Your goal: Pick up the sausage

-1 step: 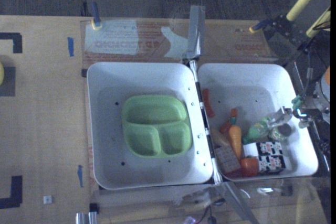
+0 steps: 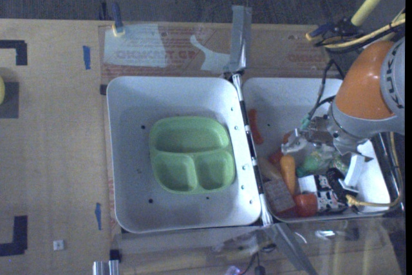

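Sausage (image 2: 255,127): the small reddish-orange link, up and left of the carrot (image 2: 288,170), well apart from it. It lies flat on bare bin floor, long axis running roughly up-down in the view. No clutter touches it.

Handling, as a judgement: a light toy piece, probably smooth plastic or rubber, round in section, so it may roll or squirt out of a pinch. Take it at mid-length, across the short axis. The wall on the side away from the carrot looks tight, so leave room there or the pad will hit the wall.

Gripper (image 2: 302,140): just above and right of the carrot, low over the pile and not over the sausage. Nothing is visibly held. Whether it's spread or closed you can't tell; cables and the wrist blur it.

Clutter, all from the carrot: brown square piece (image 2: 279,193) just below it, red block (image 2: 306,205) below-right, black-and-white packet (image 2: 329,193) further right. All of it sits in the right bin (image 2: 283,90).

Left bin (image 2: 129,100), far left of the carrot, holds the green plate (image 2: 192,152).

Step in hand, judged: approach not lined up. You'd need to shift the gripper up-left past the carrot before descending.
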Controlling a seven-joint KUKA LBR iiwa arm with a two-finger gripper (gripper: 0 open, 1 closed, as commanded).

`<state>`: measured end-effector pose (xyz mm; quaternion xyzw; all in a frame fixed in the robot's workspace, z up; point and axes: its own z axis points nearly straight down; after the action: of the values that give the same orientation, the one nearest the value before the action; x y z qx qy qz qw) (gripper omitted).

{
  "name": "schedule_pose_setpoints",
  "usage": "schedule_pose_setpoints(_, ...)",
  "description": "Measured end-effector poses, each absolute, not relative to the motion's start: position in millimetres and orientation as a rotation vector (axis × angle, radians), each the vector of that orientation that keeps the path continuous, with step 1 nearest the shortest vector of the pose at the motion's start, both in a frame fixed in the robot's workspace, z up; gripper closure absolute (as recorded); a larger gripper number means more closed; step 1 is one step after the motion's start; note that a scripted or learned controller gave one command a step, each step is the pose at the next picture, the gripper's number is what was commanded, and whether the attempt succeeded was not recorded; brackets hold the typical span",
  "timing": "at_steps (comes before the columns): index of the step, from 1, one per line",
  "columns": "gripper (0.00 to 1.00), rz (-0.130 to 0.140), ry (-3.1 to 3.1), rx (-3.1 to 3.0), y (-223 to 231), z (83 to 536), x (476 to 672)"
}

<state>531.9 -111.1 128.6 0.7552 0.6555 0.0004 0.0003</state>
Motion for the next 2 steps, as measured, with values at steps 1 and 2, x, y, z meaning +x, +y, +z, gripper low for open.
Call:
schedule_pose_setpoints(1, 0.0, 0.008, 2.007, 2.411, -97.8, 86.7, 575.3)
schedule_pose_setpoints(2, 0.0, 0.001, 1.994, 2.424, -98.3, 85.8, 634.9)
